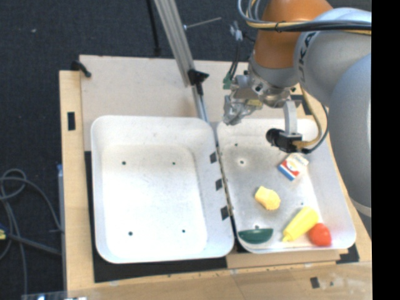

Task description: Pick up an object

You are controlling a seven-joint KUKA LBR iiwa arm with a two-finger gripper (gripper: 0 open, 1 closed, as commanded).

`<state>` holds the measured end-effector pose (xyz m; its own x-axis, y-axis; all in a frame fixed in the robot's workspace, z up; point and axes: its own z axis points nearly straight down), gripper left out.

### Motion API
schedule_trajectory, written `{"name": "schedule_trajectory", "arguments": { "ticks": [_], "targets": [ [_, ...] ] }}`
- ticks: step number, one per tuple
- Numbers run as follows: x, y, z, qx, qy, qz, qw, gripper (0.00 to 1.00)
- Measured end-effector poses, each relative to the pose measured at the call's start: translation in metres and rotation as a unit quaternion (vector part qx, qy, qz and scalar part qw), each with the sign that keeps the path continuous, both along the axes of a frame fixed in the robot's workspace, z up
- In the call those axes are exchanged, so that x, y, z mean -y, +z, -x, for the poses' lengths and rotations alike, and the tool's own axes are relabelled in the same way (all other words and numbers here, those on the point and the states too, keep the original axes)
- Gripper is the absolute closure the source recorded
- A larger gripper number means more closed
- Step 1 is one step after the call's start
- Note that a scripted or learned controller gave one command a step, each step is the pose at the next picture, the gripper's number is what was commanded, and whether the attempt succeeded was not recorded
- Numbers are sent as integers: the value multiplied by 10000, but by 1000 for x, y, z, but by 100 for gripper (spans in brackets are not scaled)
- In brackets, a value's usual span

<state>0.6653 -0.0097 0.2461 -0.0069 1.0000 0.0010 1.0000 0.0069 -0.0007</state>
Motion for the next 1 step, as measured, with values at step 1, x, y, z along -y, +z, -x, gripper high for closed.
{"name": "schedule_trajectory", "arguments": {
  "ticks": [1],
  "targets": [
    [-51,-10,-6,12,-3,5,10000,100]
  ]
}}
